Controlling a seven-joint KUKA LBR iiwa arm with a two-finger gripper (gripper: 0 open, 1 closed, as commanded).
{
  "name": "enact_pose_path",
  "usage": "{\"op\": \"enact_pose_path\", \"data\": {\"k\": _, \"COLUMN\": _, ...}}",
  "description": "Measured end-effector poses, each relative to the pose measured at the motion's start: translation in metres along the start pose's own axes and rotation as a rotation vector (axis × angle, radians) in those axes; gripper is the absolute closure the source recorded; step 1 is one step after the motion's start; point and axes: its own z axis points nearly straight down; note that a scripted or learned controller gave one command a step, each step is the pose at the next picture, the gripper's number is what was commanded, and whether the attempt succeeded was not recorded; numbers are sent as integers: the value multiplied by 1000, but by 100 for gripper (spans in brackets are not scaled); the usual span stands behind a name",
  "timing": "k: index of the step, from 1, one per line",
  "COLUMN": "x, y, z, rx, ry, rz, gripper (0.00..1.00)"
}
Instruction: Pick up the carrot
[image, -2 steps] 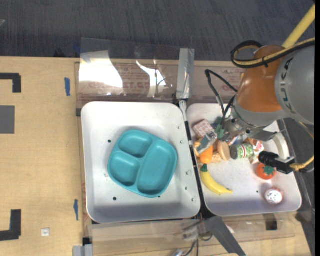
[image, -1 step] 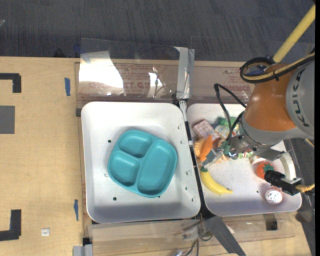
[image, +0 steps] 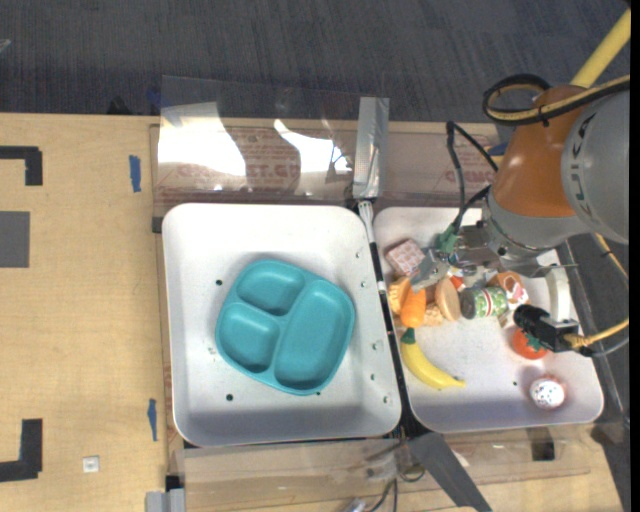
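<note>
The orange carrot (image: 412, 306) lies at the left side of the right bin (image: 500, 385), close to the wall between the two bins. My gripper (image: 438, 264) hangs just above and to the right of it, over a cluster of toy foods. The arm's orange band and grey wrist reach in from the upper right. Nothing can be seen held in the gripper.
A yellow banana (image: 430, 367) lies just below the carrot. A pink packet (image: 404, 256), a small can (image: 487, 303), a red tomato (image: 529, 342) and a white ball (image: 547, 393) share the right bin. The left bin (image: 190, 250) holds a teal divided plate (image: 285, 325).
</note>
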Motion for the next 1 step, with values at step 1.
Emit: {"op": "enact_pose_path", "data": {"k": 1, "x": -45, "y": -2, "z": 91, "rx": -4, "ry": 1, "rz": 43, "gripper": 0}}
